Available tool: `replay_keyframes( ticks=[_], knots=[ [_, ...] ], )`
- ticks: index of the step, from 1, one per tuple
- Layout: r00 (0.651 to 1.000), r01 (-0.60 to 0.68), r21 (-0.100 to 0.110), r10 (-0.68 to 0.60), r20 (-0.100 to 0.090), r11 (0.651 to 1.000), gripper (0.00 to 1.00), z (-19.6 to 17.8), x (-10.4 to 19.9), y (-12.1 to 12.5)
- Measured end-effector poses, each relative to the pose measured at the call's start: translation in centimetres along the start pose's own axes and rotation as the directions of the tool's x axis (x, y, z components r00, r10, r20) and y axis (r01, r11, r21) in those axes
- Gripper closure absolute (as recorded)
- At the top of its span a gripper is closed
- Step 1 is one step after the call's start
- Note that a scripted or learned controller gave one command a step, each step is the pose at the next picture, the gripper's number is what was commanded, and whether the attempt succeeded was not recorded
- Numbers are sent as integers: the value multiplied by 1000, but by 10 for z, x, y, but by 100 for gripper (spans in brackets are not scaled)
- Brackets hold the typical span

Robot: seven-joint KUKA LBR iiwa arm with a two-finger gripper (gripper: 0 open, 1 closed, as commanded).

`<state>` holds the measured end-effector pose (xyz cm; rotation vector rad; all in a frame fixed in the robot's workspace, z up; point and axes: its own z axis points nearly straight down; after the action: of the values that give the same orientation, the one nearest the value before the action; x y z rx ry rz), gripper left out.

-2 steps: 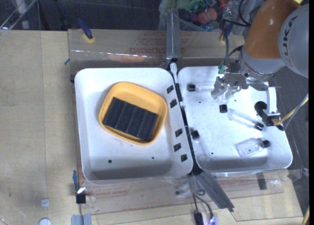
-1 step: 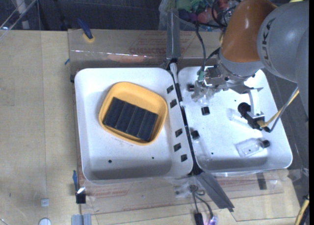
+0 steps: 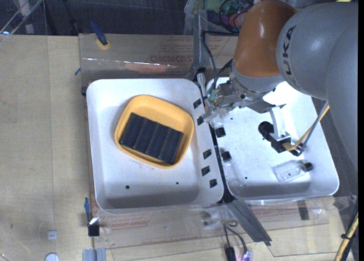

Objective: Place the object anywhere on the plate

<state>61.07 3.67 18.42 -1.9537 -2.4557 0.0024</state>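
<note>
Seemingly dark ridged object [image 3: 152, 138] on yellow plate [image 3: 185, 119].

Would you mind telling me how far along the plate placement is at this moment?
It already looks done: the dark ribbed object lies flat inside the yellow plate in the left bin. In hand, I see nothing carried: the arm is over the right bin, beside the divider between the bins. Left to do appears to be nothing beyond moving the arm away, though a small clear item lies in the right bin.

partial black lettering, likely "ku", on the grey arm [image 3: 318, 44] at far right; faint reddish print on the cardboard [image 3: 170, 55] behind bins, unreadable.
</note>
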Motion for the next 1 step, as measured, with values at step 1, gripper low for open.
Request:
replay_keyframes(
  ticks=[1],
  knots=[
    [1000, 24, 1, -24, 0, 1000, 100, 0, 60, -8]
  ],
)
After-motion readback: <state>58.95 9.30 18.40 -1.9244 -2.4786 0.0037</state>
